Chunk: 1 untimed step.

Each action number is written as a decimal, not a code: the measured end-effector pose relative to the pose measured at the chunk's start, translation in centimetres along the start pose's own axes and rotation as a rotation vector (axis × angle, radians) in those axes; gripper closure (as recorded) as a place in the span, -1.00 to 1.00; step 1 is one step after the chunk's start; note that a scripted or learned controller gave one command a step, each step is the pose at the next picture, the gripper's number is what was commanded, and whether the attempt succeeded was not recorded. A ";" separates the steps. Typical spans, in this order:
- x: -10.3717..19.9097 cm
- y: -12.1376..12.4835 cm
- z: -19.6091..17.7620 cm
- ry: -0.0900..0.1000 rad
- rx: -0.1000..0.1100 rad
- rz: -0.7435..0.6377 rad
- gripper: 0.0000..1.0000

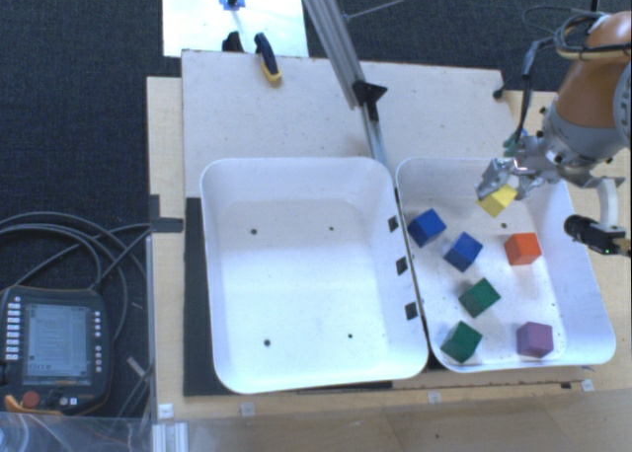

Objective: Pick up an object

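Note:
My gripper (502,187) hangs over the far part of the right bin (583,292), shut on a yellow cube (498,200) that shows between its fingers, lifted above the bin floor. Below it in that bin lie two blue cubes (427,226) (462,251), an orange cube (522,249), two green cubes (479,297) (461,341) and a purple cube (534,339).
The left bin (296,282) sits beside the right one, sharing a middle wall. A slanted metal pole (336,36) crosses the bench behind the bins. A teach pendant (54,346) with cables lies at the far left, off the bench.

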<state>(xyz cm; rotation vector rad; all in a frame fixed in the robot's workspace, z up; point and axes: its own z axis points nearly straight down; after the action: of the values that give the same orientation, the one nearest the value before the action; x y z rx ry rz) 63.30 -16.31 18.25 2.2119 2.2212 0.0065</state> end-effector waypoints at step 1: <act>-0.1 0.2 -4.4 0.000 0.001 0.000 1.00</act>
<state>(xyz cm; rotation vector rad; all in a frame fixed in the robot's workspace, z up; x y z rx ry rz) 63.46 -16.35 22.70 2.2124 2.2219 0.0053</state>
